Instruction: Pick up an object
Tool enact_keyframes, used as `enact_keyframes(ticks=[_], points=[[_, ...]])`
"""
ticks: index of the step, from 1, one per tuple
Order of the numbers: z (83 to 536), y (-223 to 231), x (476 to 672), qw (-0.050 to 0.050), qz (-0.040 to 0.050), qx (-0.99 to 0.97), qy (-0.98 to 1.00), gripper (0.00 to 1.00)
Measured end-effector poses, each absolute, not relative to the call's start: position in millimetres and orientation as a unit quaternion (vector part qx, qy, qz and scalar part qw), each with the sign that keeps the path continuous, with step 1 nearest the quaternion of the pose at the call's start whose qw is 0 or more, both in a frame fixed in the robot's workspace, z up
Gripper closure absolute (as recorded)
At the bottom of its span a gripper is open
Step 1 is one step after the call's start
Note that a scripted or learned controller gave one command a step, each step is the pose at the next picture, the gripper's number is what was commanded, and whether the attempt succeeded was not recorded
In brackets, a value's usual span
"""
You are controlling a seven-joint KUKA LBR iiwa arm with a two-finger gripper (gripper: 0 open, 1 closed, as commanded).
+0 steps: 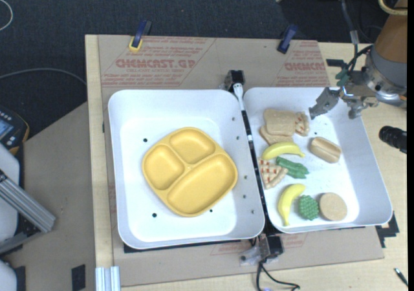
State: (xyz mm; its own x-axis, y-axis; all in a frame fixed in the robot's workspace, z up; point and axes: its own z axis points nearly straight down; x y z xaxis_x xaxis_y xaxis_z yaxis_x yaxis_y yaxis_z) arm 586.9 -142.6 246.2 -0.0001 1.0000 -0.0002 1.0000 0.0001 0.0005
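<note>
Toward two o'clock in the right bin, the pincer hangs with its fingers spread wide and nothing between them, just beside the toast slice, so by my reading the pick has not begun and descent, closing and lifting all remain. Outward from the toast lie a hot dog bun, two bananas, a green pea pod, a pizza slice, a green broccoli piece and a round cookie, while the left bin at nine o'clock holds a yellow divided plate.
</note>
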Motion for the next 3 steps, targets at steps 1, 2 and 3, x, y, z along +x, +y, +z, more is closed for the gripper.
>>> enact_keyframes(ticks=[1,2,3], points=[[189,-73,522.4,-0.006,-0.0023,0.705,0.709,0.0],[184,-2,491.4,-0.004,-0.0009,0.705,0.709,0.0],[195,-7,493.7,0.0,0.0004,0.707,0.707,1.0]])
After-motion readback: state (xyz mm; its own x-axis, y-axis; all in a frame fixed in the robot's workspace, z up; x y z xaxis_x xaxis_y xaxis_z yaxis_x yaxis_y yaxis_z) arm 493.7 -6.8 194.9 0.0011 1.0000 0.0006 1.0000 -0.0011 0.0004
